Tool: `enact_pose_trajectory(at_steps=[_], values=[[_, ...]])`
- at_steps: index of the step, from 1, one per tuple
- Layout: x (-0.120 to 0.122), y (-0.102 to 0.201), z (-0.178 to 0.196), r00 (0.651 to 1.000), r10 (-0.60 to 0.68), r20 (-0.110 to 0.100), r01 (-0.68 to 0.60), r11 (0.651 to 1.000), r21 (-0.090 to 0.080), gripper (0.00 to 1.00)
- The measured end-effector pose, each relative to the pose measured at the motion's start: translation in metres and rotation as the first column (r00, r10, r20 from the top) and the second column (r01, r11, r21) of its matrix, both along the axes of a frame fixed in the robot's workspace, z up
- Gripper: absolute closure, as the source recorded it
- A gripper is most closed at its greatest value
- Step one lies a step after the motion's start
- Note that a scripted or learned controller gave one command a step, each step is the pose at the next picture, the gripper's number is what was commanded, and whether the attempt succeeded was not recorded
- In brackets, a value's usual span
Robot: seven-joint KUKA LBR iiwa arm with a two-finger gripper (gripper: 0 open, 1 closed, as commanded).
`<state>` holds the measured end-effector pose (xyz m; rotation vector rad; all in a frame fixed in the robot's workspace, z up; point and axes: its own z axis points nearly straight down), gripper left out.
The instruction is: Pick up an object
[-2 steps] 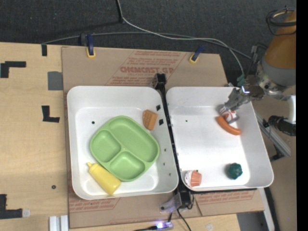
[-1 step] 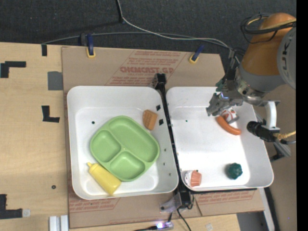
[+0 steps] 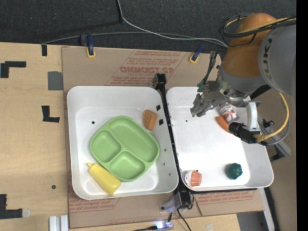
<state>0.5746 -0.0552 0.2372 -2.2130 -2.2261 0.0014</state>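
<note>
My gripper hangs over the back left part of the right bin, open, with nothing between its fingers. Just to its right lie a small red-and-white can and an orange carrot-like piece, partly under the wrist. A teal lump rests near the bin's front right corner. An orange-and-white cup lies on its side at the front left. In the left bin there are a green divided plate, a yellow bottle and a brown bread-like piece.
A black divider runs between the two bins. Cables hang from the arm over the right bin's right edge. Two clamps hold the cardboard sheet at the back.
</note>
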Motion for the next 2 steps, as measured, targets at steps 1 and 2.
enact_pose_trajectory(at_steps=[1, 2], values=[[-0.021, 0.053, 0.003, 1.000, 0.000, -0.001, 0.000, 1.000, 0.000, 1.00], [-0.022, 0.109, -0.001, 1.000, 0.001, -0.001, -0.001, 1.000, 0.000, 1.00]])
